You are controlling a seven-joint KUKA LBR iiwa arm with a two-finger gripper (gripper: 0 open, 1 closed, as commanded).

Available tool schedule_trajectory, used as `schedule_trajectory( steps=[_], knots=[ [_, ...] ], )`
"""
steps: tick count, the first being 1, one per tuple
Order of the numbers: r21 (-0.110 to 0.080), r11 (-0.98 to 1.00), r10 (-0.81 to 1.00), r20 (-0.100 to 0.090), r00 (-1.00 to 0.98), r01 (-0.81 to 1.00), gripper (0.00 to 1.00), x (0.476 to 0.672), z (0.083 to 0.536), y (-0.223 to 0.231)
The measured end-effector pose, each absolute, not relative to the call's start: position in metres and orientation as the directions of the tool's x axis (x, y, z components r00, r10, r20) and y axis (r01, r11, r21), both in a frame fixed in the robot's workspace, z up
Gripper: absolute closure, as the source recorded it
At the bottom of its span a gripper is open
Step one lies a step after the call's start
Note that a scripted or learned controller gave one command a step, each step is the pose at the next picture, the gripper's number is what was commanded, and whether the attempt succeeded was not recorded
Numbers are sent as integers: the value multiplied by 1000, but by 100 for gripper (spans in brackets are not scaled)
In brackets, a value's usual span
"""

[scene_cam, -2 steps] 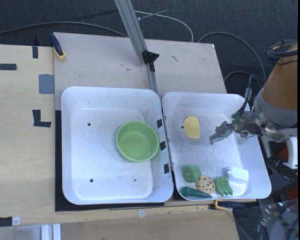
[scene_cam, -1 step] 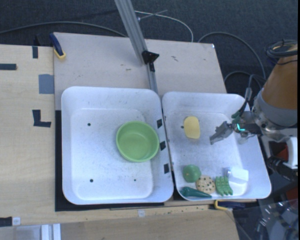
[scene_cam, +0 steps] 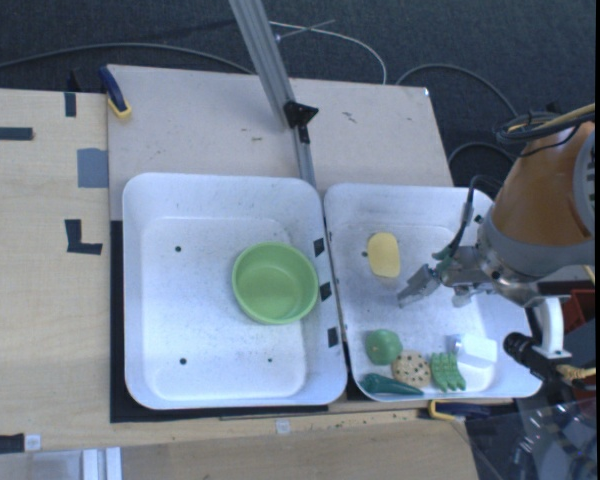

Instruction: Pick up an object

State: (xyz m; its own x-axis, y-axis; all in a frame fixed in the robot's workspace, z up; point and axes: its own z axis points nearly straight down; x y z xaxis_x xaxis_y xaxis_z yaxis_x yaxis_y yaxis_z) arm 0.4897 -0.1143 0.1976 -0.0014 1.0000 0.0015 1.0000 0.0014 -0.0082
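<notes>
We are hanging over the right bin (scene_cam: 480,203), with the gripper (scene_cam: 427,280) pointing towards that bin's middle; its fingers are standing apart with nothing between them. Nearest to it, we are looking at a yellow oblong object (scene_cam: 384,255), lying alone on the bin floor close to the inner wall, just beside the fingertips but not touching them. It is looking like a small foam or plastic toy, so we are judging it light, somewhat yielding and not fragile; its rounded skin may be slipping under hard pads, so we are favouring a hold across its narrow width, at mid-length. Along the bin's near edge several things are crowding together: a green ball-like piece (scene_cam: 384,346), a speckled tan ball (scene_cam: 411,369), a dark teal stick (scene_cam: 390,385), a green ridged toy (scene_cam: 446,371) and a white block (scene_cam: 477,350). These are sitting too tightly for a clean hold. In the left bin (scene_cam: 160,203), a green bowl (scene_cam: 275,283) is resting, stiff and wide, awkward except at its rim
</notes>
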Motion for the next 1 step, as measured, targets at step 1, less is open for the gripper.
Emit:
schedule_trajectory(
  steps=[1],
  knots=[
    [-8,0,1000,1,0,1000,0,492,149,-121]
  ],
)
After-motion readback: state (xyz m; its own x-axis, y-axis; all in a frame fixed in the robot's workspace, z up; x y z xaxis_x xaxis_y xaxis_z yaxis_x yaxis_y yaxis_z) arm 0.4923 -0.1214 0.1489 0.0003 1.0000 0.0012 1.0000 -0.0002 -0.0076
